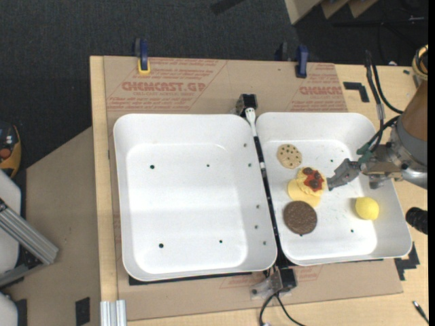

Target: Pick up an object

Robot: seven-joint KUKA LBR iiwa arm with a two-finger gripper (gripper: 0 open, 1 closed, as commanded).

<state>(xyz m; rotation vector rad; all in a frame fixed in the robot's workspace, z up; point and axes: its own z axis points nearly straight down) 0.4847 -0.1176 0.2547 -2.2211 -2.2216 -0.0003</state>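
The right bin point(340, 131) holds several toy foods. A pale chocolate-chip cookie point(289, 156) lies near its back left. In front of it sits a yellow piece with a red topping point(307, 183), then a dark brown round disc point(300, 217). A yellow lemon-like ball point(367, 208) rests at the front right. My gripper point(338, 176) reaches in from the right and hangs low over the bin, its tip just right of the yellow piece with the red topping. I see nothing held in it.
The left bin point(187, 195) stands beside the right one, with a black divider rail point(262, 175) between them. Both sit on a brown board point(170, 83) held by blue clamps at the back. Cables point(377, 90) trail at the right.
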